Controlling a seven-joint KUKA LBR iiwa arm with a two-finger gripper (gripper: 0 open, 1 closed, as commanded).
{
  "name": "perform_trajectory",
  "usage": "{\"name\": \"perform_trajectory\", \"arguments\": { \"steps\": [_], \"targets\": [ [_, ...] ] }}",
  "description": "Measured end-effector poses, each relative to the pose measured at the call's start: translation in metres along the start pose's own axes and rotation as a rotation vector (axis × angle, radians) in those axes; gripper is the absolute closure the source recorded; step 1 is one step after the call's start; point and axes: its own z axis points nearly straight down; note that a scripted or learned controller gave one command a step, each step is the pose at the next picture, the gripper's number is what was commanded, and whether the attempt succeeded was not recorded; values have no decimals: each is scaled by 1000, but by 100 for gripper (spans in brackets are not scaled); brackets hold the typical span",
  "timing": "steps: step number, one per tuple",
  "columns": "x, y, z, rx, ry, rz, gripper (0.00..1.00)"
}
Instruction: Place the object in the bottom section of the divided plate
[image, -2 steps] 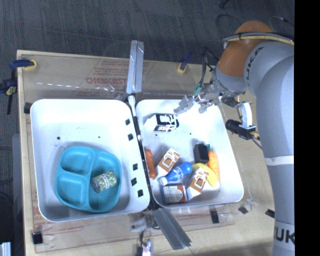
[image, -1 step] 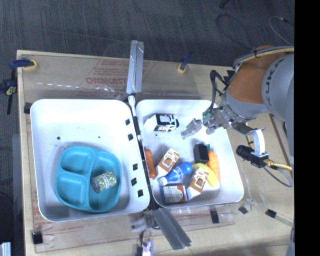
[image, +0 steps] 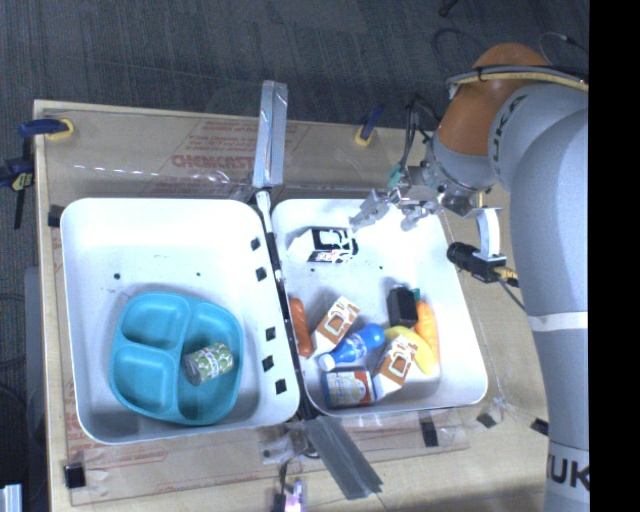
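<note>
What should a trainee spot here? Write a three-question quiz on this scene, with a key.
1. True or false: the blue divided plate sits in the left bin.
2. What lies on the plate? A: a small can. B: a blue bottle. C: a carton.
3. Which bin is the tool above?

Key: 1 true; 2 A; 3 the right bin.

Left bin (image: 100, 240) rear open — plate (image: 150, 370) in front
</note>
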Motion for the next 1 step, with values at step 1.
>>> {"name": "perform_trajectory", "arguments": {
  "steps": [1],
  "targets": [
    [1,-47,-2,1,0,12,0]
  ]
}}
